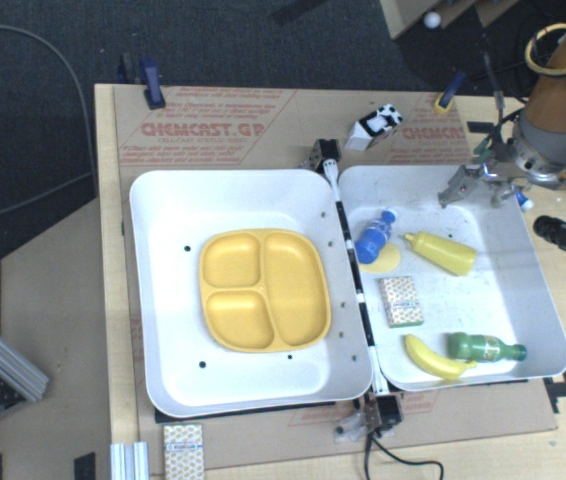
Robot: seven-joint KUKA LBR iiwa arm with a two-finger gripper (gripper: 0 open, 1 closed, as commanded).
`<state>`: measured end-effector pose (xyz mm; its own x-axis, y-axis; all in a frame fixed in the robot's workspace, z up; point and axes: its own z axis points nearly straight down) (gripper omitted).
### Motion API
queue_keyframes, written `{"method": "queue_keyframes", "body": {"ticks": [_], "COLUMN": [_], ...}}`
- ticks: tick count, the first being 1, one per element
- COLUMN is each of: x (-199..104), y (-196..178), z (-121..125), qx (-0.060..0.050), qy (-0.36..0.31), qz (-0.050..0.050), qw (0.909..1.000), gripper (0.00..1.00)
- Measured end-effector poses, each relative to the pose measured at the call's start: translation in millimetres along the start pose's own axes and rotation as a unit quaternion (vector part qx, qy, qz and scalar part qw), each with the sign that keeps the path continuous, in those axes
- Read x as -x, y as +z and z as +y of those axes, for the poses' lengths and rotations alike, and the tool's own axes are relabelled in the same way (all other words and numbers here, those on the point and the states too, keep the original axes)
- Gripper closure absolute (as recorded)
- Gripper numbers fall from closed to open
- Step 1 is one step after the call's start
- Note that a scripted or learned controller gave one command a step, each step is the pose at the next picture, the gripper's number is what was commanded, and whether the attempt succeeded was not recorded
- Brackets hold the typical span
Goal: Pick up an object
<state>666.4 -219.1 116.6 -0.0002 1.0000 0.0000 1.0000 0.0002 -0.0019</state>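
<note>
Approach step: I see the gripper [483, 176] hovering over the right bin's [533, 268] far corner, jaws spread, holding nothing. Yellow mustard bottle [443, 253] lies nearby; next I'd descend onto it.

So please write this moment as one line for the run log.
gripper: over right bin far edge, holding nothing | right bin: blue bottle, yellow bottle, banana, green bottle | left bin: yellow divided plate

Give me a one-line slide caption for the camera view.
Gripper over right bin's far edge; banana, bottles inside.
</note>
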Motion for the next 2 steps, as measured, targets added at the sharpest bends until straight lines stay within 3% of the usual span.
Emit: {"method": "queue_keyframes", "body": {"ticks": [1, 2], "x": [-104, -103], "y": [32, 22], "z": [-58, -58], "qx": [0.001, 0.002], "qy": [0.0, 0.0], "qz": [0.0, 0.0], "qw": [1.0, 1.0], "gripper": [0.0, 1.0]}}
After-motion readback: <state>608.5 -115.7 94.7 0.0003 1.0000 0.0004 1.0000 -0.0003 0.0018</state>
